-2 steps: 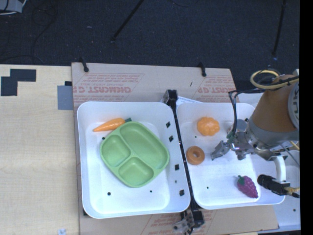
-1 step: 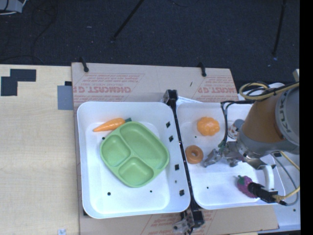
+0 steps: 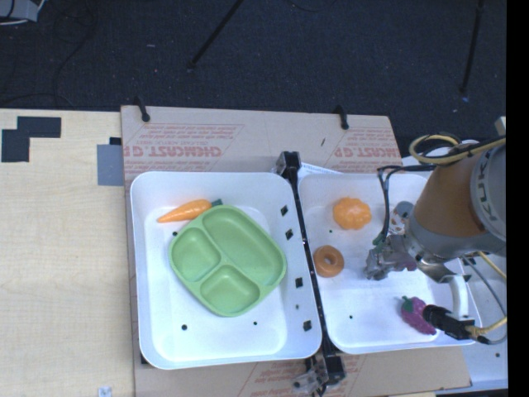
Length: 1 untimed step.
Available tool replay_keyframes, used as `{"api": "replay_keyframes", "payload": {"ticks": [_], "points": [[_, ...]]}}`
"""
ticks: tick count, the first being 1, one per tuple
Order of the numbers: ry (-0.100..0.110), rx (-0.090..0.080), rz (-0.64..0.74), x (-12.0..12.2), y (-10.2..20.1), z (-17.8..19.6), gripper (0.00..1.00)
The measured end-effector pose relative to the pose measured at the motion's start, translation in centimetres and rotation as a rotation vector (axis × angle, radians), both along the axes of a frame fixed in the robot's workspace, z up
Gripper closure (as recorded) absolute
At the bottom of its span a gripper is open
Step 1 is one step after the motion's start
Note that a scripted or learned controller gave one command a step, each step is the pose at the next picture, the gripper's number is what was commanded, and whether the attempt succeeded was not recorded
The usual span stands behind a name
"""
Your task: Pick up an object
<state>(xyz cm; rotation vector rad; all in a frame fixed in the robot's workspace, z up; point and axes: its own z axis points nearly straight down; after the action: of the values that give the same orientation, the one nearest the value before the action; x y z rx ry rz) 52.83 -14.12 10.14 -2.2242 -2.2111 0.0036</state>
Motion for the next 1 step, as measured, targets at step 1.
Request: {"api": "replay_keyframes", "payload": {"ticks": [1], "points": [[-0.007, -0.002, 0.008, 0.68, 0.56, 4.66, 1.00]]}}
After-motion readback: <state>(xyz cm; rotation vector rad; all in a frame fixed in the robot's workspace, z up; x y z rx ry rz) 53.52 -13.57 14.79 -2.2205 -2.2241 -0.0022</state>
